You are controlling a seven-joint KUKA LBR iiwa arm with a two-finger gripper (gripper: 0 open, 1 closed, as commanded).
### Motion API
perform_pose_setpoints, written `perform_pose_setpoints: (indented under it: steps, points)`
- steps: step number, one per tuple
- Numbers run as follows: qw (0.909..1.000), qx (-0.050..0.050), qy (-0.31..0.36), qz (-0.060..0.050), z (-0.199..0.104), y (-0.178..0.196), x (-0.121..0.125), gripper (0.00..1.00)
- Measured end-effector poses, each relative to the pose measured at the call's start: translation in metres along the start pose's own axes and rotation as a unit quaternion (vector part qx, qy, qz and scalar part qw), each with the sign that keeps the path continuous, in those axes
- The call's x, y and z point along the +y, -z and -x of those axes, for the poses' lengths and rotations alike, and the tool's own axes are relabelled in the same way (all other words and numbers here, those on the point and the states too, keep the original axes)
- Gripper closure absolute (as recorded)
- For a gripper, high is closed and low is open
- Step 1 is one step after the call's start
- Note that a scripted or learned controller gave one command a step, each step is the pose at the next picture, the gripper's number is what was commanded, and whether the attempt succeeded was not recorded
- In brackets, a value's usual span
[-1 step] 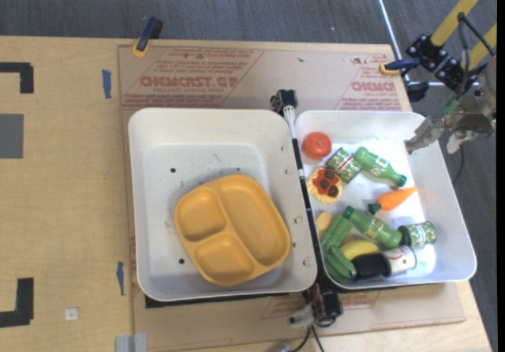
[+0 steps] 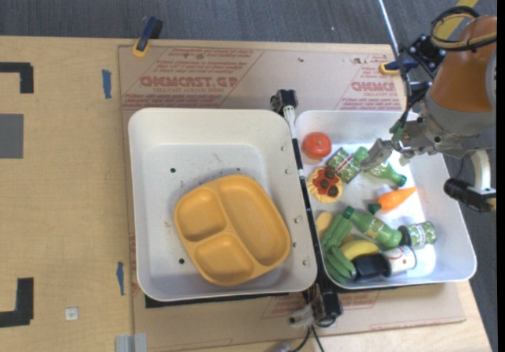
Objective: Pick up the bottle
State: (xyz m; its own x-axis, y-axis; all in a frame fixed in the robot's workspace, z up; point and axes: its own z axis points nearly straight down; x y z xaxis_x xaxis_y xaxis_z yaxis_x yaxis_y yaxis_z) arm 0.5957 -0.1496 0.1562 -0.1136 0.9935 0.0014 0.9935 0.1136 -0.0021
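The bench (image 2: 63, 185) is covered with brown board and carries two shallow white bins side by side. The left bin (image 2: 150, 185) holds a yellow divided plate (image 2: 230, 228) with three compartments, lying slightly toward the near side. The right bin (image 2: 454, 256) is crowded with toy food and small bottles.

The arm (image 2: 465, 78) reaches in from the right, its orange band above the wrist, with the gripper (image 2: 384, 150) low over the far part of the right bin. Whether its fingers are apart or closed cannot be told (they blend into the clutter under them).

In the right bin, a green bottle (image 2: 371, 228) lies on its side near the middle, neck pointing left and far. Another green bottle (image 2: 385, 174) lies just beside the gripper, and whether the two touch cannot be told. A dark bottle with a white and red label (image 2: 385, 264) lies along the near wall, with a banana (image 2: 357, 249) just beyond it and green pea pods (image 2: 336, 252) to its left. A small green bottle with a label (image 2: 420, 234) lies to the right. A carrot (image 2: 397, 198) sits between the two green bottles. A red tomato (image 2: 316, 144) rests at the far left corner, a green packet (image 2: 341, 164) near it, and a small pizza slice with toppings (image 2: 325, 183) by the left wall.
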Motion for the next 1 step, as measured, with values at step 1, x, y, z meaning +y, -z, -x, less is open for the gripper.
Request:
perform_pose_setpoints:
  steps: [1]
  points:
    - [1.0, -0.001, 0.0, 0.002, 0.0008, 0.0115, 0.0013, 1.0]
